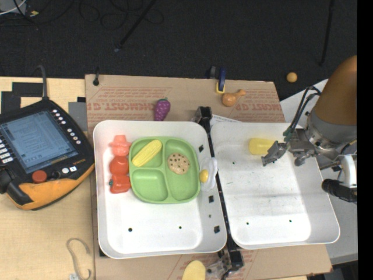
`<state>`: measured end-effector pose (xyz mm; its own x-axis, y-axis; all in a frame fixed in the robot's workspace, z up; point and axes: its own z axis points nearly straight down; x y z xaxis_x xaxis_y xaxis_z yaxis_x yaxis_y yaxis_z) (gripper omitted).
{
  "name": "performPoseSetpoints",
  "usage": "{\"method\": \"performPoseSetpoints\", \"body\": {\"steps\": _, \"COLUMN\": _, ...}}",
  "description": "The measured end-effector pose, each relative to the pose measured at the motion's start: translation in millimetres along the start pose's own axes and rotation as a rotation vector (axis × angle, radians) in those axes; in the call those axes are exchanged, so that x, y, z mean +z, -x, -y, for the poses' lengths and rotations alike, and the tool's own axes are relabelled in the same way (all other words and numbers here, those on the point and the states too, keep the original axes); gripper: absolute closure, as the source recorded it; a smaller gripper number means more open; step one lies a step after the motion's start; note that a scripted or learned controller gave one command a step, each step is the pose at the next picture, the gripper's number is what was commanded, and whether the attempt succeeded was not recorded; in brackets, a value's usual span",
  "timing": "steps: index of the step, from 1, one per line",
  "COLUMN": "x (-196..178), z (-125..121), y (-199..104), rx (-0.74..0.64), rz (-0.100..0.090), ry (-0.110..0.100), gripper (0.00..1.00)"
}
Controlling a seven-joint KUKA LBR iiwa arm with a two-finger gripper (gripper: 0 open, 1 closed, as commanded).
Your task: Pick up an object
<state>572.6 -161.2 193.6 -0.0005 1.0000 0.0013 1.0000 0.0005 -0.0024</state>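
Tool beside the yellow block

The tool [287, 153], open and empty, should centre over the small yellow plastic block [260, 146] near the right white bin's [280, 214] far edge.

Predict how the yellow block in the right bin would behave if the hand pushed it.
The yellow block looks small and boxy, so it would probably slide, not roll. It lies on the right bin's smooth white floor, so it may skid easily. It seems light.

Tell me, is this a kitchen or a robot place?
Probably a robot lab: a grey arm with an orange band reaches over two shallow white bins, beside a black-and-orange control tablet.
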Motion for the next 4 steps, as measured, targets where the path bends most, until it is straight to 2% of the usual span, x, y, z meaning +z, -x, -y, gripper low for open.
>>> {"method": "performPoseSetpoints", "body": {"steps": 2, "x": 108.9, "z": 4.7, "y": 0.7, "rx": -0.002, "rz": 0.000, "ry": -0.002, "gripper": 0.00}}
{"method": "performPoseSetpoints", "body": {"steps": 3, "x": 96.0, "z": 4.2, "y": 2.1, "rx": 0.002, "rz": 0.000, "ry": 0.000, "gripper": 1.00}}
{"method": "performPoseSetpoints", "body": {"steps": 4, "x": 39.8, "z": 9.6, "y": -5.0, "rx": 0.001, "rz": 0.001, "ry": 0.003, "gripper": 1.00}}
